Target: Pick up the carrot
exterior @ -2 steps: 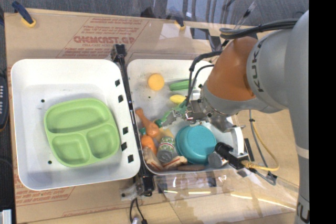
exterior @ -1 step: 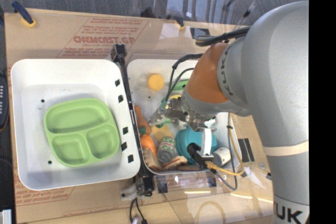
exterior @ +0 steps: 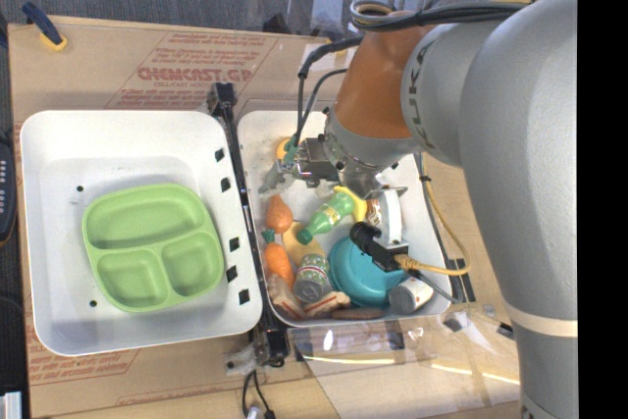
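Currently: small orange plastic carrot point(exterior: 278, 260) lies ungrasped in my right white bin point(exterior: 257, 137); my pincer point(exterior: 294, 162) hovers near, grip state indeterminable; pickup outstanding.

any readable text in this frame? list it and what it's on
"CHEMCAST GP": red print on the brown cardboard sheet under the bins; the smaller red lines around it are too blurred to read.
"KUKA": partly visible letters on the grey arm, beside the orange band.
The can label is too small to read.
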You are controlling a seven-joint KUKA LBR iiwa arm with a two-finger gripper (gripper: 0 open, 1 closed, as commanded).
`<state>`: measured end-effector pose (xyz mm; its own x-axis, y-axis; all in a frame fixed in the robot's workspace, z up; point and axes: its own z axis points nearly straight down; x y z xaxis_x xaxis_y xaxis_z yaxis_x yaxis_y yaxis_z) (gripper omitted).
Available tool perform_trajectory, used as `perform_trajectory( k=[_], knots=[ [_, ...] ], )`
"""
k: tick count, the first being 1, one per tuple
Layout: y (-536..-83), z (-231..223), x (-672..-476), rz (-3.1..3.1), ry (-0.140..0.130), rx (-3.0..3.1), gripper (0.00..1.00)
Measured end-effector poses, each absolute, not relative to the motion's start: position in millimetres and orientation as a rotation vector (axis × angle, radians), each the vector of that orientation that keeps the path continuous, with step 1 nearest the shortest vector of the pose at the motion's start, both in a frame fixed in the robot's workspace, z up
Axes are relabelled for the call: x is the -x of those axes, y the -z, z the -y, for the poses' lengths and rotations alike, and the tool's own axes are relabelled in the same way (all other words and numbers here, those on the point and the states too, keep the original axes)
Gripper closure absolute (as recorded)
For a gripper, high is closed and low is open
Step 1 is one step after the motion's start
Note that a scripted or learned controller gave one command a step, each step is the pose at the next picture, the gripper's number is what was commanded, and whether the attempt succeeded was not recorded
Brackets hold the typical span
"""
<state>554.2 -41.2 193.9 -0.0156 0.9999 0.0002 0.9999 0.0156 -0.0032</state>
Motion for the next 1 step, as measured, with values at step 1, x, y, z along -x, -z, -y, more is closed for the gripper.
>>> perform_trajectory(
  k=[1],
  knots=[
    [-89.6,92.4,-522.9,2.124,-0.011,2.303,0.0]
  ],
)
